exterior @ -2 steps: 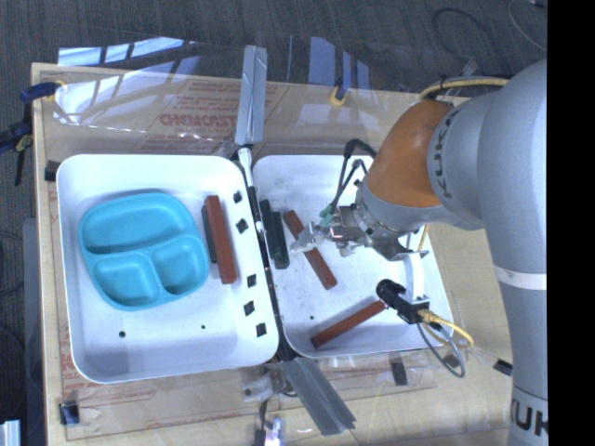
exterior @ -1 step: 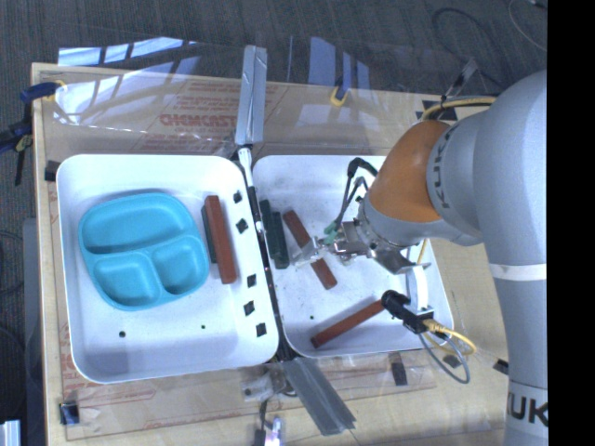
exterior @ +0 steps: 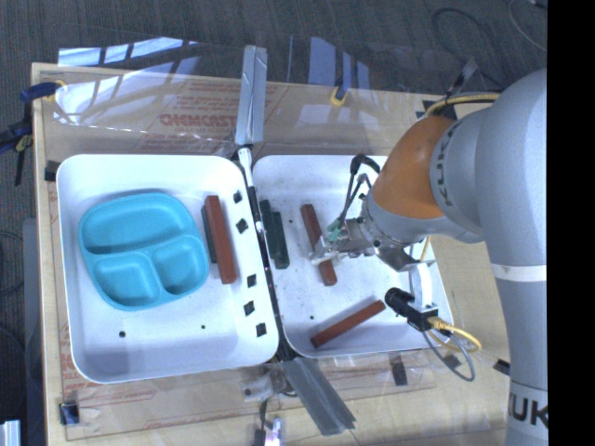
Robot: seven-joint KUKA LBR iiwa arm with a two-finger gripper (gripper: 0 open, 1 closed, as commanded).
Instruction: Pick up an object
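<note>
A wooden desk [exterior: 139,110] spans the middle of the frame, with blue clamps [exterior: 37,91] at its upper-left corner and dark carpet [exterior: 279,7] above.

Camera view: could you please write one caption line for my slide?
Gripper lowered over a brown stick in the right bin; a blue tray lies in the left bin.

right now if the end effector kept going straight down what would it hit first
Most likely the short brown stick in the right bin; the end effector sits right over it, though depth is hard to judge.

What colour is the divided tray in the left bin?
Light blue tray, clearest in the camera view.
</note>
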